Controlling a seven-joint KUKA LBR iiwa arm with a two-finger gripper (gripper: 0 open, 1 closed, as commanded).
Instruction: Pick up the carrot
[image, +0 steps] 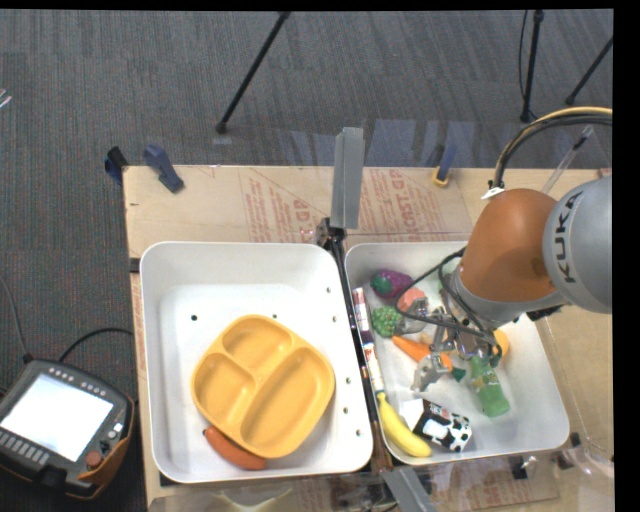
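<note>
The carrot (409, 348) is a small orange piece lying in the middle of the right bin (548, 400), pointing up-left. Its thicker right end runs under my gripper (445, 364). The gripper hangs low over the bin just right of the carrot, below the orange wrist dome (508, 258). Its silver fingers (428, 373) look spread apart and open, and I see nothing clamped between them. The wrist hides part of the bin behind it.
Around the carrot lie a purple eggplant (390, 283), a pink piece (412, 298), a green broccoli (385, 320), a green bottle (490, 393), a banana (402, 428) and a black-and-white toy (443, 429). The left bin (165, 300) holds a yellow divided plate (263, 385) and a sausage (237, 451).
</note>
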